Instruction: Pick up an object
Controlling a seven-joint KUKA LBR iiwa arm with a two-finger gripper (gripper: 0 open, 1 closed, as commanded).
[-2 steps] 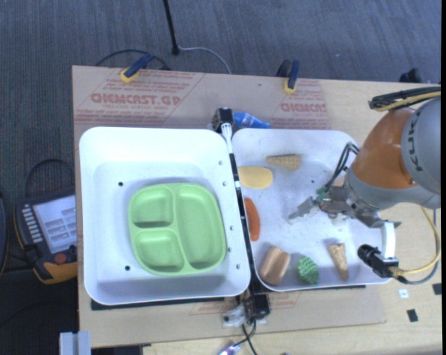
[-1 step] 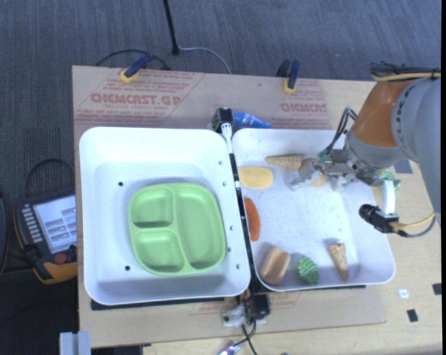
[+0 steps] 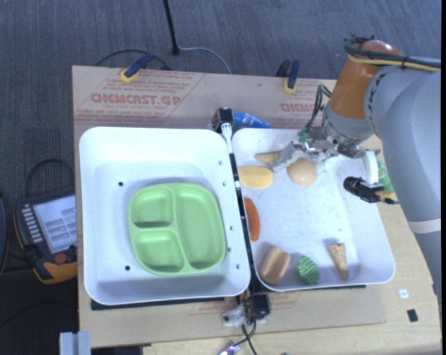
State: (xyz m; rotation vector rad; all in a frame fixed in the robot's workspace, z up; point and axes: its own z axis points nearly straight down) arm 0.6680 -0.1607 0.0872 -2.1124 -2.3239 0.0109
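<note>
You're seeing the claw [image 3: 300, 152] hovering just above-left of a round tan potato-like piece [image 3: 302, 172] — smooth, pale, lying free; finger spread — you cannot tell.

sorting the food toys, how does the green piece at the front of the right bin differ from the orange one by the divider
The green piece is small, knobbly and roughly round; the orange piece is smooth, long and narrow. The green piece sits near the right bin's front edge, between a brown piece and a tan wedge; the orange piece lies along the bin's left wall. Both lie loose, well away from the end effector.
</note>
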